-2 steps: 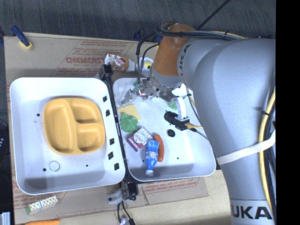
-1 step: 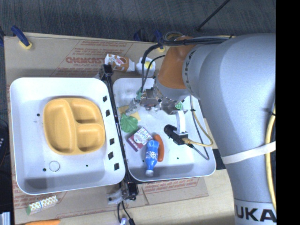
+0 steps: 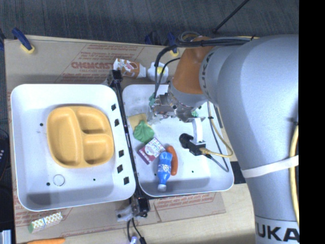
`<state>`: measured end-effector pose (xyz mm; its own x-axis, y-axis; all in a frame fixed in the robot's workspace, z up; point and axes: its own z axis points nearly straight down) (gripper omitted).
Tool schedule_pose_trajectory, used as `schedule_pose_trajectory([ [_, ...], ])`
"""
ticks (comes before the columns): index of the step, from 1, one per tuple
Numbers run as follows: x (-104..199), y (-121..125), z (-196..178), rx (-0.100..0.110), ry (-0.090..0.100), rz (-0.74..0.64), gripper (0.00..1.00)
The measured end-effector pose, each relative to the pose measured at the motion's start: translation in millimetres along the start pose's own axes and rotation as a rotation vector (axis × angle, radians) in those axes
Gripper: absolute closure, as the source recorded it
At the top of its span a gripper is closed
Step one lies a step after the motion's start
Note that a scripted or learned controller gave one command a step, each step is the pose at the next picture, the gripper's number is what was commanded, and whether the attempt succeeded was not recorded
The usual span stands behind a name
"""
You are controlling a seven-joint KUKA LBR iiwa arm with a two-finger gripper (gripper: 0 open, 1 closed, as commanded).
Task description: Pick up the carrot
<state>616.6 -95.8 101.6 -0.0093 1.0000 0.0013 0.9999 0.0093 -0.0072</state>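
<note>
The carrot (image 3: 173,160) is a small orange piece lying in the right bin (image 3: 218,179), near its front, right beside a blue bottle (image 3: 163,169). My gripper (image 3: 161,110) hangs over the back part of that same bin, up and to the left of the carrot and well apart from it. The grey arm with its orange band comes in from the right and covers the bin's far right corner. Nothing shows in the gripper's grasp.
Left of the carrot lie a purple-and-white packet (image 3: 152,150), a green leafy piece (image 3: 143,132) and a flat yellow piece (image 3: 135,120). The left bin (image 3: 20,136) holds a yellow divided plate (image 3: 81,135). A small bottle (image 3: 127,67) lies behind the bins.
</note>
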Motion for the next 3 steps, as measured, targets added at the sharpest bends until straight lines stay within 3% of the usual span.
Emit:
schedule_pose_trajectory([
  [1, -14, -34, -164, -0.007, -0.002, -0.024, 1.0],
  [2, -78, -101, -169, -0.004, -0.002, -0.094, 1.0],
  [3, -114, -141, -222, -0.006, -0.003, -0.165, 1.0],
])
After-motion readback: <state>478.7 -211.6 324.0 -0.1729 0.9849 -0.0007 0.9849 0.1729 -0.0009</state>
